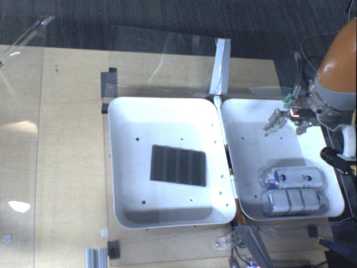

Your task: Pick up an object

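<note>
1. Down at the near edge of the right bin (245, 166), two things lie side by side and touching: a clear plastic bottle (293, 178) on its side with a blue cap end, and just below it a grey ribbed pack (294, 201). Both sit snug against the front wall, probably where they slid to rest.
2. Over in the left bin (120, 149), a dark ribbed mat (178, 165) lies flat near the middle, well apart from everything else.
3. Now the arm: the gripper (285, 121) hangs over the far part of the right bin, reaching in from the right under that orange band (339, 57). Its fingers (273, 124) look spread a little, and I see nothing between them, so it carries nothing.
4. White bin floor lies under the gripper; the bottle and pack sit well nearer to us.
5. My read: it's poised for a try, and the bottle looks the likeliest target, though a round, slick body crowding the pack could roll or slip.
6. Both bins sit on the pale wooden table (67, 149).
</note>
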`<state>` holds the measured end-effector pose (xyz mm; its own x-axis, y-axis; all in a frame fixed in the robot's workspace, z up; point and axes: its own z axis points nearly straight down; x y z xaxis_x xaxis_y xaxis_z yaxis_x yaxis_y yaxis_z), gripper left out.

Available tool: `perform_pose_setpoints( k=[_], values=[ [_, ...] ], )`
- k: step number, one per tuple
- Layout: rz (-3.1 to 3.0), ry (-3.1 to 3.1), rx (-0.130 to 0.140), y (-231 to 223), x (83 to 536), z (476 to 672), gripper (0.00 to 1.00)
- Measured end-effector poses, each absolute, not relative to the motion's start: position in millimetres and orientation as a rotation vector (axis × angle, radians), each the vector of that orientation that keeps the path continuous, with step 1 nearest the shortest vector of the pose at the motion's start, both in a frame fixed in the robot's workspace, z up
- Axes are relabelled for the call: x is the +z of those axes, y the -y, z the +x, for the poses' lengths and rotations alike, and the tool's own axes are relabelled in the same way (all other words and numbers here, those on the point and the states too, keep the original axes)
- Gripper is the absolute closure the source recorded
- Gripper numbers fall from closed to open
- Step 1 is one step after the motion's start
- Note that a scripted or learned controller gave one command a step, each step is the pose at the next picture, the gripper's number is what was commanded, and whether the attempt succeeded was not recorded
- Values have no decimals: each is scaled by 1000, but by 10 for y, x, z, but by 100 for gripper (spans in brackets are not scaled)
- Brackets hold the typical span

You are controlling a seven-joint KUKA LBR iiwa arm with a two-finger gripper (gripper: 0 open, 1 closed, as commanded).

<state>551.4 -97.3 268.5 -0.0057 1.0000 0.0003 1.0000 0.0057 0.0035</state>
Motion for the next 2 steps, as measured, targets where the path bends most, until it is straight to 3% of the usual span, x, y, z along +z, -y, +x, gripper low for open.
perform_pose_setpoints(
  k=[1, 2],
  values=[
    [2166, -2259, 14, 1159, 979, 5165, 0],
    [1817, -2539, 26, 1374, 1172, 4960, 0]
  ],
)
